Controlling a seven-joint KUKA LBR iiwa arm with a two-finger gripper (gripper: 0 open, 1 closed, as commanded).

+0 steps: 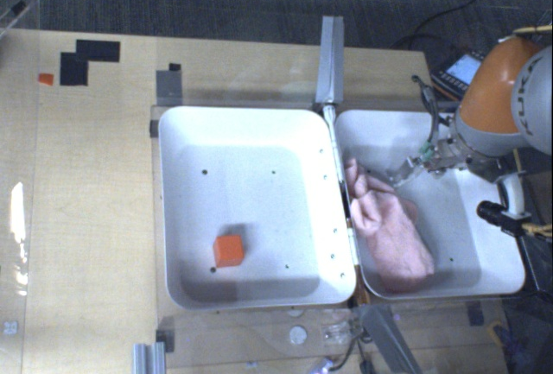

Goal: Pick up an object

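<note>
Pink cloth point(389, 225) lay crumpled in the right bin point(492, 277); gripper point(406, 174) hung just above its upper end.
Approach step, I judged; finger spread could not be told, and descent onto the cloth came next.

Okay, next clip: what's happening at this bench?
A grey arm with an orange band reaches in over the right bin, its claw low beside a crumpled pink cloth lying against that bin's left wall. An orange block sits untouched in the left bin. Nothing is visibly lifted yet.
</note>
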